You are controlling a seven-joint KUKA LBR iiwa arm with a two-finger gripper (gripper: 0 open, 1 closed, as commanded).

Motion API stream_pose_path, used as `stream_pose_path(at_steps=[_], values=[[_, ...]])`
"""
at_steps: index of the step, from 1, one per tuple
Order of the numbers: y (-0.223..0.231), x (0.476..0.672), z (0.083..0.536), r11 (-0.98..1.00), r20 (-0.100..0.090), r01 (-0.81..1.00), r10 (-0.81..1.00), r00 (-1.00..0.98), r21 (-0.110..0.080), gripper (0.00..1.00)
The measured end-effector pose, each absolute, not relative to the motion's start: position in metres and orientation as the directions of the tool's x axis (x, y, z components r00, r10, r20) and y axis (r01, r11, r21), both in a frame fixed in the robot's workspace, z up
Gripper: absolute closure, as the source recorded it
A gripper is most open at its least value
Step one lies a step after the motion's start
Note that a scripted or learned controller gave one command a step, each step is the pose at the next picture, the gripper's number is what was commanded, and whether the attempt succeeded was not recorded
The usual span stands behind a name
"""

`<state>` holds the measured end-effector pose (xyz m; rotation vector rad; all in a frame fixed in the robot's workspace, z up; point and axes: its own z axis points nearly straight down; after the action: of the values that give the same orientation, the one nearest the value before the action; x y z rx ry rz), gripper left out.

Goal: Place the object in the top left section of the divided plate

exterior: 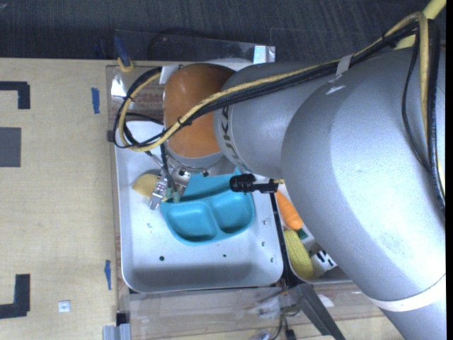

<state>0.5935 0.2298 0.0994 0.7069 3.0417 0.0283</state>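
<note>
Object (144, 184): just left of tool (161, 192) | plate (209, 218): right of tool | tool state: cannot tell

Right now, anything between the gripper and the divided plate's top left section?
Nothing visible. The gripper hangs at the left edge of the blue divided plate in the left bin, with a yellowish object just to its left. The arm covers the plate's upper part, so that section is hidden.

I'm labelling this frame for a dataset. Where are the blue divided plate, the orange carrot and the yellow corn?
blue divided plate (212, 222): camera view, on the ridge between its lower sections.
orange carrot (289, 211): camera view, on its middle.
yellow corn (300, 257): camera view, on its kernelled middle.
</note>
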Motion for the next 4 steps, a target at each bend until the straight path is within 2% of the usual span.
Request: stream_pose_path(at_steps=[1, 2, 3, 4], values=[[0.228, 0.530, 0.102, 0.950, -0.037, 0.310, 0.311, -0.950, 0.031, 1.00], [0.161, 0.597, 0.268, 0.974, -0.013, 0.228, 0.228, -0.974, 0.005, 1.00], [0.226, 0.658, 0.148, 0.990, 0.006, 0.138, 0.138, -0.990, -0.002, 1.00], [0.226, 0.577, 0.099, 0.986, -0.018, 0.169, 0.169, -0.985, 0.011, 1.00]])
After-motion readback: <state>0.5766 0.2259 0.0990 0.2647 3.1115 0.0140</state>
